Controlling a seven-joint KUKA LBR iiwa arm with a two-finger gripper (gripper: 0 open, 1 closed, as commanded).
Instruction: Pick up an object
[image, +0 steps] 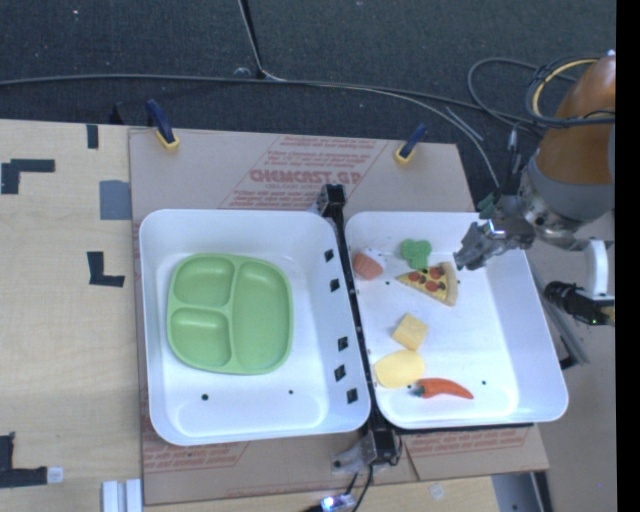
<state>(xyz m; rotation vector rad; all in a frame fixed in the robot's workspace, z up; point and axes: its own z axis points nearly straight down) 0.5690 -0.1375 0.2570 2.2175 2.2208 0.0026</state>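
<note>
pizza slice (432, 282): in the right bin (500, 330), just left of and below my gripper (470, 253), not touching it
broccoli (415, 251): left of my gripper, just above the pizza
pink piece (368, 266): further left, near the bin divider
cheese cube (409, 331): below my gripper, mid bin
lemon (398, 369): below the cube, touching the chili area
red chili (445, 390): lowest, beside the lemon
gripper: over the bin's upper right, grasping nothing; jaw state I cannot tell
green plate (230, 313): left bin (180, 410), well apart to my left
table (60, 330): carries both bins
</note>
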